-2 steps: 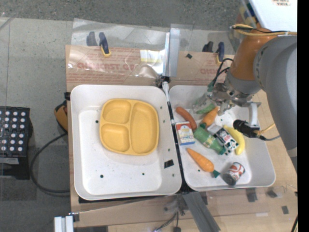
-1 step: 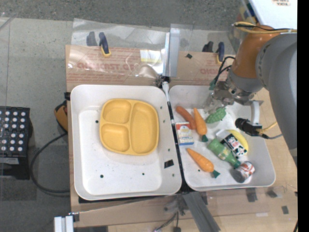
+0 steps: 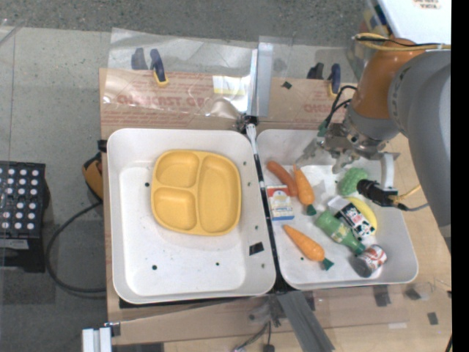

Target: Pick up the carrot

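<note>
A grey floor surrounds a bench (image 3: 73, 86) that bears 2 shallow white bins side by side, with brown cardboard and clear plastic sheeting behind them. Over the upper part of the right bin (image 3: 410, 266) hangs the gripper (image 3: 338, 147), its dark linkage spread above the white floor; whether it is apart or together I cannot tell, and nothing shows between its tips. Just beneath and left of it lie 2 carrots: 1 carrot (image 3: 303, 185) with its green stub pointing down, and beside it a thinner, redder one (image 3: 281, 174). A 3rd carrot (image 3: 305, 243) lies lower, near the bin's front edge. Right of the gripper sits 1 green broccoli piece (image 3: 354, 180), then 1 banana (image 3: 364, 210), 1 green bottle (image 3: 338, 231), 1 small carton (image 3: 279, 201) and 1 can (image 3: 371, 258). The upper left corner of this bin is bare. The left bin (image 3: 132, 270) holds 1 yellow divided plate (image 3: 196, 191), with wide bare floor around it. The arm (image 3: 418, 108) comes in from the right, orange band above the wrist, bent downward.
</note>
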Available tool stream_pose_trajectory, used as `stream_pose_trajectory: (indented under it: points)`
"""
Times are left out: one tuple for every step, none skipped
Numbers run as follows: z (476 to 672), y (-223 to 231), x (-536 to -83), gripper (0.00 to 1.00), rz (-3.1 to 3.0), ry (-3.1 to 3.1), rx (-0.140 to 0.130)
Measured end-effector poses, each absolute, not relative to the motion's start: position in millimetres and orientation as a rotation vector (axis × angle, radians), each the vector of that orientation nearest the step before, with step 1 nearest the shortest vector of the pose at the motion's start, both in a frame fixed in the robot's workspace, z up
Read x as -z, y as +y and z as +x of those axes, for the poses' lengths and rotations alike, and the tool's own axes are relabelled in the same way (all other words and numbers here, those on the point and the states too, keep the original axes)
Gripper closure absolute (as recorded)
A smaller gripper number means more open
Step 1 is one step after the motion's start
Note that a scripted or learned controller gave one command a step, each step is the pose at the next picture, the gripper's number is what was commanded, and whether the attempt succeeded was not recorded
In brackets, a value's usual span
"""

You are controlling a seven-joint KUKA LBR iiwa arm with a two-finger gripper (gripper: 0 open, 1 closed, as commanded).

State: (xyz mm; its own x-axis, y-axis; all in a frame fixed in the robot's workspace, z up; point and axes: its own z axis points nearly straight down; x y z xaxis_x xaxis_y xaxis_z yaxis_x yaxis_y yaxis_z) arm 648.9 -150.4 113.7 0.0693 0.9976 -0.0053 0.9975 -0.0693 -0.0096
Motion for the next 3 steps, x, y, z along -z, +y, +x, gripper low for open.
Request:
stream_pose_trajectory:
  points:
    - [614.7,-92,-92,0.0,-2.03,-2.395,-0.001]
    - [564.8,-122,-92,0.0,-1.684,-2.652,0.001]
    - [565.3,-123,-102,1.0,-1.688,-2.651,0.006]
